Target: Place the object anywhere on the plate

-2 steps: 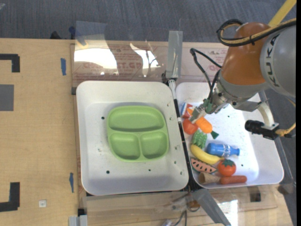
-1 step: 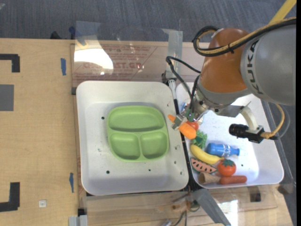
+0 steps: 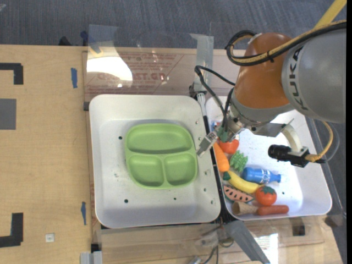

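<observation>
A green plastic plate [image 3: 161,154] sits in the middle of the left bin [image 3: 104,164], smooth and matte, with rounded corners and three moulded compartments: one long across the far side, two smaller ones on the near side. The bin itself is shallow white plastic, glossy enough to catch the light along its rim, with a few small dark holes in its floor.

The right bin [image 3: 313,194] holds a heap of toy food, all shiny moulded plastic: an orange carrot [image 3: 221,158] with a tapered body, a knobbly green leafy piece [image 3: 238,161], a blue bottle [image 3: 260,175] lying on its side, a curved yellow banana [image 3: 243,182], a watermelon slice [image 3: 236,194] with dark seeds, a red tomato [image 3: 266,195] with a green top, and a red sausage [image 3: 271,209] at the near edge.

The gripper [image 3: 225,138] hangs over the far-left corner of that heap, right above a reddish-orange piece [image 3: 230,145] next to the carrot's top. It may be touching that piece, but the wrist hides the fingertips, so I cannot tell whether they are apart or closed
</observation>
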